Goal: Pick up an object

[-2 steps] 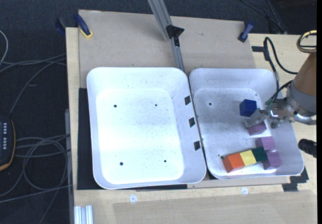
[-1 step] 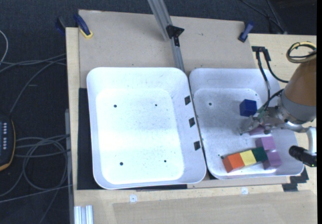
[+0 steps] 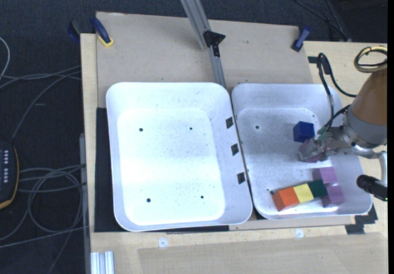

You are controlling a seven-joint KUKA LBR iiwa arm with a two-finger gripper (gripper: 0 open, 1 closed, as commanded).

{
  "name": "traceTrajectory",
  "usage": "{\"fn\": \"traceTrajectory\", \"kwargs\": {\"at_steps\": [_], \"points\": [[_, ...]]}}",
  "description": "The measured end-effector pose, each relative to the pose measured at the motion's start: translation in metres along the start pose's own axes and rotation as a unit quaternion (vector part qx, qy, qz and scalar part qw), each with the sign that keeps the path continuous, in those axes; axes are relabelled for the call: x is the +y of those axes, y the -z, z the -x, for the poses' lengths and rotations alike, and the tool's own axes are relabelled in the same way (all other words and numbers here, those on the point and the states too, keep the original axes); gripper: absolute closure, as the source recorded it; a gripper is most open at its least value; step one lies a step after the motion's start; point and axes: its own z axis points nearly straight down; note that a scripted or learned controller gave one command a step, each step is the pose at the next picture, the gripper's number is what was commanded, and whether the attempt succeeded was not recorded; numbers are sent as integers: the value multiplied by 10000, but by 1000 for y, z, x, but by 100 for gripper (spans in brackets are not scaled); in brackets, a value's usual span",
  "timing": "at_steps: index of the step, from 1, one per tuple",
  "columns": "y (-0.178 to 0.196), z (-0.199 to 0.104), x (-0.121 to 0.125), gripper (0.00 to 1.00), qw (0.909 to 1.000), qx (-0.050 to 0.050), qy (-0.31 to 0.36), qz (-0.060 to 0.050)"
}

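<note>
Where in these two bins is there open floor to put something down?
The left bin offers bare floor wall to wall. In the right bin, the patch beside the dividing wall is free. Its far side is crowded: blue cube, end effector, purple block, and multicolored bar.

**Bench and what rests on it**

A pale wooden bench top [image 3: 184,39] fills the middle of the frame. Two shallow white plastic bins sit on it side by side, touching: the left bin [image 3: 117,162] at centre, the right bin [image 3: 265,143] toward the right edge. Blue clamps [image 3: 101,31] grip its upper corners.
</note>
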Motion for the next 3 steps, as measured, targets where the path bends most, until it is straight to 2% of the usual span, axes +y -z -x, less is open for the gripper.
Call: {"fn": "traceTrajectory", "kwargs": {"at_steps": [1, 2, 3], "points": [[44, -5, -1, 100, 10000, -12, 3, 17], [105, -12, 4, 100, 10000, -17, 13, 33], [140, -13, 6, 100, 10000, -13, 8, 20]]}}
